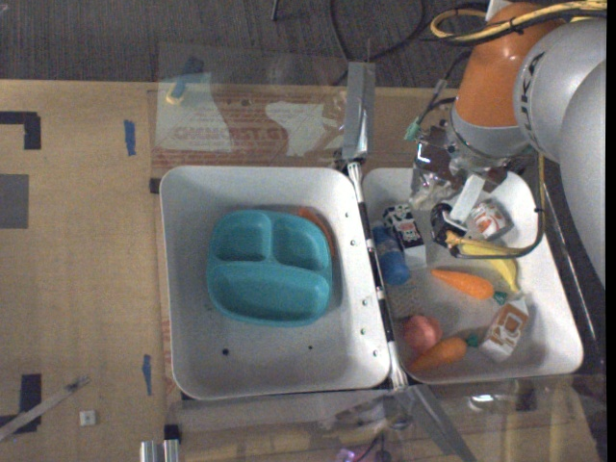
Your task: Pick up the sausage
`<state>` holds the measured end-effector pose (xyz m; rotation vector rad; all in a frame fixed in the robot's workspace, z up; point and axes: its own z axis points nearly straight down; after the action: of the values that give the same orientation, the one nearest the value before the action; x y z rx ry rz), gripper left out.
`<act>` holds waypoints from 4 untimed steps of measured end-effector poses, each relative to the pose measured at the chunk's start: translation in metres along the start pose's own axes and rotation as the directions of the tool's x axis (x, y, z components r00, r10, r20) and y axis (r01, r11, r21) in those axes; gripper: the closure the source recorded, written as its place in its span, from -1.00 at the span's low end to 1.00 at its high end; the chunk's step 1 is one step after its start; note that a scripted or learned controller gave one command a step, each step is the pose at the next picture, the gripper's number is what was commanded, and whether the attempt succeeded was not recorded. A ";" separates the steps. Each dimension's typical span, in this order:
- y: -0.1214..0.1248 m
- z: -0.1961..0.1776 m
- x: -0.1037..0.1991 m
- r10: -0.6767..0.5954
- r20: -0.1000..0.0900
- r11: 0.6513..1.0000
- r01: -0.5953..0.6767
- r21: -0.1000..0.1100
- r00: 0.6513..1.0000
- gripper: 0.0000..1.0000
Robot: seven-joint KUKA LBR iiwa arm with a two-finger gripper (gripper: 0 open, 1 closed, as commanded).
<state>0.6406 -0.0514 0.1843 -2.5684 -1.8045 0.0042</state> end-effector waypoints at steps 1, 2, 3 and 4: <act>0.026 -0.044 0.003 0.355 -0.001 0.935 -0.355 -0.004 0.935 1.00; 0.026 -0.043 0.005 0.354 -0.001 0.935 -0.354 -0.003 0.935 -1.00; 0.010 -0.150 -0.001 0.612 -0.002 0.791 -0.612 -0.003 0.791 -1.00; -0.055 -0.248 0.012 0.832 -0.006 0.555 -0.832 -0.003 0.555 -1.00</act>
<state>0.5941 -0.0216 0.4328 -3.1195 -0.3795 -0.0043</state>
